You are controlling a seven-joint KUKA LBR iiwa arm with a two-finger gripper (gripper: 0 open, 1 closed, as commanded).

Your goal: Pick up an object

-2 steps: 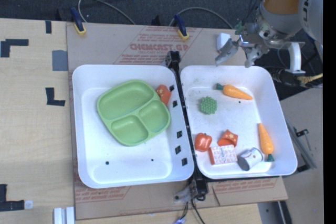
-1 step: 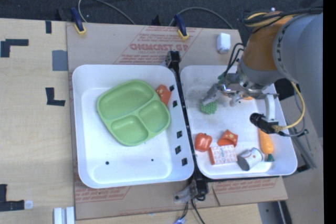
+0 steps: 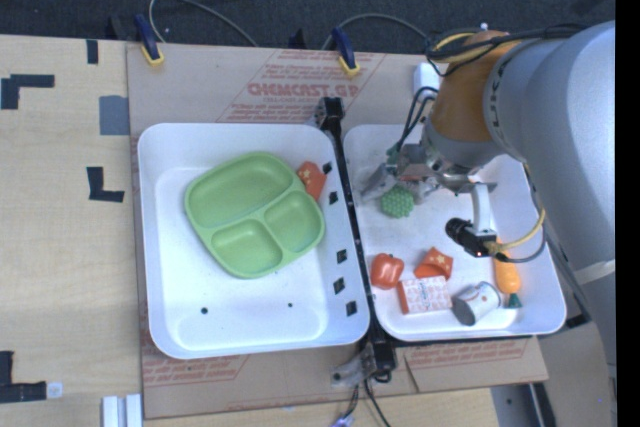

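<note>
My gripper (image 3: 400,183) hangs over the upper left part of the right bin (image 3: 540,215), its fingers spread open. A green knobbly ball (image 3: 398,204) lies on the bin floor just in front of the fingertips, and nothing is held between them. Lower in the same bin lie a red pepper-like toy (image 3: 386,269), an orange-red piece (image 3: 434,263), a red and white box (image 3: 424,295), a grey can (image 3: 476,303) and an orange carrot-like toy (image 3: 508,277).
The left bin (image 3: 160,245) holds a green divided plate (image 3: 255,213) with a small orange piece (image 3: 313,179) at its right edge. A black divider (image 3: 345,215) separates the bins. The grey arm (image 3: 560,115) covers the right bin's far right side.
</note>
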